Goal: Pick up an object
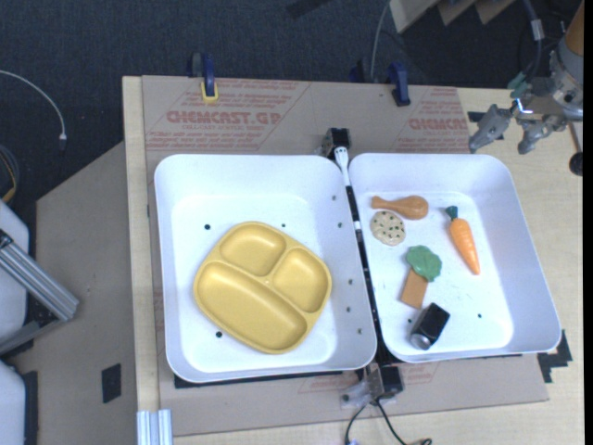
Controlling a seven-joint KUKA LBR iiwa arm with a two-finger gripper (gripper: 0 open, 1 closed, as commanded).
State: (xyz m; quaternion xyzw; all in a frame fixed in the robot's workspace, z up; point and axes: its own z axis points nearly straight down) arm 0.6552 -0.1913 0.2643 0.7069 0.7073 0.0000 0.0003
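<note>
The robot's hand [512, 130], fingers spread wide and holding nothing, hovers over the tabletop [278, 109] just beyond the right bin's [528, 239] far right corner. Inside that bin lie a carrot [463, 240], drumstick [404, 207], cookie [388, 227], broccoli piece [422, 265] and black block [429, 325]. A yellow divided plate [263, 286] fills the left bin [176, 248].

my bins [176, 248] white | plate [263, 286] yellow | carrot [463, 241] orange, green top | cookie [388, 227] tan, dark specks | drumstick [402, 206] orange-brown | block [429, 325] black | worktop [148, 128] brown, red lettering
</note>
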